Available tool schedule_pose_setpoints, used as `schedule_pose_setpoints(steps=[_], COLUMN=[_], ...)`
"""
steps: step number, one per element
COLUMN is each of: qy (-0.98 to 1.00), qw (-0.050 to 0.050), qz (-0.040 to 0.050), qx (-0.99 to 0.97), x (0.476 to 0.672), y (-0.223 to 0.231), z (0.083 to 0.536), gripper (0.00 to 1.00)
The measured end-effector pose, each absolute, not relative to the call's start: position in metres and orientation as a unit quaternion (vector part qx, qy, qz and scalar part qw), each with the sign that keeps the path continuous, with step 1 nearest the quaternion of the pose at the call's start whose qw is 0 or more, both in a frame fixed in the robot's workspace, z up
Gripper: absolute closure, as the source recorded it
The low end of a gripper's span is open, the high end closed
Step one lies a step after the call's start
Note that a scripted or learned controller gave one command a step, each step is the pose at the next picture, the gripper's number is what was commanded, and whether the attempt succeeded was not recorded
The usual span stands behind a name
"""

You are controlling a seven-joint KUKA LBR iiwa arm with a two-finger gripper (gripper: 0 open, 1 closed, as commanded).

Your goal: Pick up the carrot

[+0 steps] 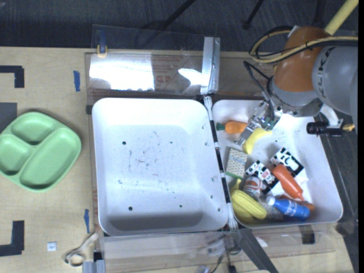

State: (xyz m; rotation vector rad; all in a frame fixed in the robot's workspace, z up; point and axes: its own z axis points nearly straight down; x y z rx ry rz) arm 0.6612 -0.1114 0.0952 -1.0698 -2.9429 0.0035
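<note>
A pale wooden tabletop [45,67] carries two shallow white bins side by side, seen from above at a slant, with dark carpeted floor [142,4] beyond the far edge. The left bin [108,118] shows only scuffs and small specks on its floor, and a clear plastic panel [148,73] stands just behind it. A green divided plate [37,150] rests on the tabletop well to the left, between black tape marks [12,75], with short strips of blue tape [76,81] near the bin's far-left corner. The right bin [327,169] holds a clutter of toy food: the carrot [235,127], orange, lies at the bin's far-left side, touching or just beside a yellow lemon-like piece [256,141]; nearer the camera sit a black-and-white patterned block [287,161], an orange-red bottle-shaped piece [287,182], a yellow corn cob [247,205] and a blue bottle [290,209]. The grey arm [335,78], its orange band [301,61] looped by yellow cable, reaches in from the right and tilts down toward the bin's far-left area. Its hand [260,120] hangs just right of the carrot and directly above the yellow piece; whether its fingers are spread or closed cannot be told, and nothing is seen between them.
</note>
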Motion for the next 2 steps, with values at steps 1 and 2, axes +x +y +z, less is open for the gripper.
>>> schedule_pose_setpoints(steps=[1, 2], qy=[-0.94, -0.876], qw=[-0.001, -0.002], qz=[-0.0015, -0.0009], qx=[-0.342, -0.483], x=[0.665, 0.645], y=[-0.112, -0.085], z=[0.106, 0.185], gripper=[1.0, 1.0])
